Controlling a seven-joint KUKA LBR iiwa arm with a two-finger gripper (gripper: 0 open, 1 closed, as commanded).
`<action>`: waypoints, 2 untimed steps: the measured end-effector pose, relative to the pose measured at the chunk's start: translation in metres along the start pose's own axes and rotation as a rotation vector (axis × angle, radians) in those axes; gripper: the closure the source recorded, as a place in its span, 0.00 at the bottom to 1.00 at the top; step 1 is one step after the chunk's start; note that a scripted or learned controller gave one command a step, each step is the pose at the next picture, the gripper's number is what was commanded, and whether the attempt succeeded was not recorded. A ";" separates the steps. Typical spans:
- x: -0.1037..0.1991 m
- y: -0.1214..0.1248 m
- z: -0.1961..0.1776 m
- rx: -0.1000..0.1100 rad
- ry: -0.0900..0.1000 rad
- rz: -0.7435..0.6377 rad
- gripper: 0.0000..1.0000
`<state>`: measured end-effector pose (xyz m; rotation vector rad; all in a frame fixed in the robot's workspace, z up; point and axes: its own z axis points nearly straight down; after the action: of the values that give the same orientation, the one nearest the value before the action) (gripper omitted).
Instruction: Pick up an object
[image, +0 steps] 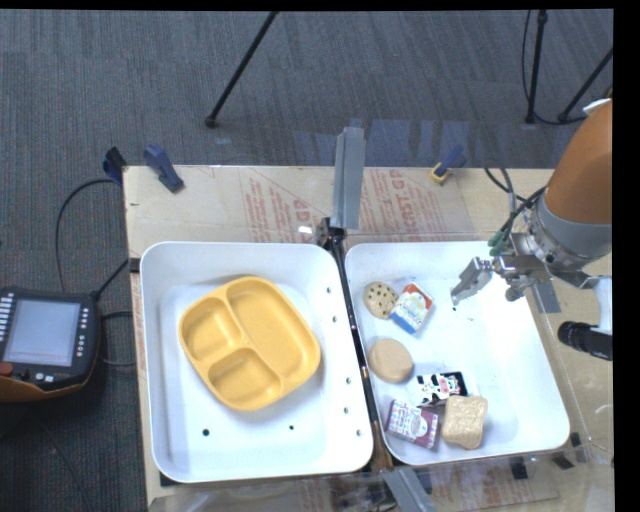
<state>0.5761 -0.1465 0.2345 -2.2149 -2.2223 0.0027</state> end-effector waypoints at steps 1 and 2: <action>0.004 -0.102 0.081 0.007 0.003 -0.138 0.00; 0.016 -0.018 0.150 0.002 0.001 -0.158 0.00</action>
<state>0.5576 -0.1303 0.0845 -2.0314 -2.3878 0.0038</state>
